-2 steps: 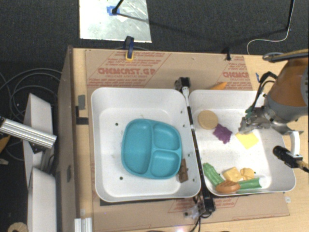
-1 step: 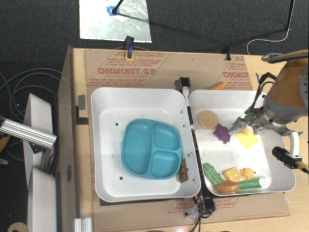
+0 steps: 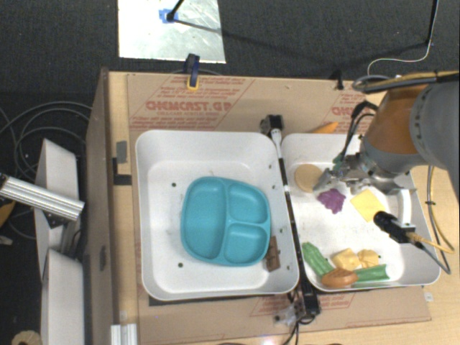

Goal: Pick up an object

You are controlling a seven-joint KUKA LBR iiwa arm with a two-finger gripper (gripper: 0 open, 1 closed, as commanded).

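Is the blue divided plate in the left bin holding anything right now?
Empty. The blue divided plate lies flat in the left bin, and all its compartments show bare blue.

- A single fixed camera looks down at a slant from above the bench [image 3: 180,95], taking in both white bins side by side.
- The arm [image 3: 413,124] enters from the frame's right; dark floor borders the top.

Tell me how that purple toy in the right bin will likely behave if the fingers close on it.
The purple toy looks lumpy like a grape bunch, so flat fingers may slip off its bumps. It seems small and probably light molded plastic, so a nudge could skid it along the smooth right bin. It lies close to the yellow block, which may get bumped.
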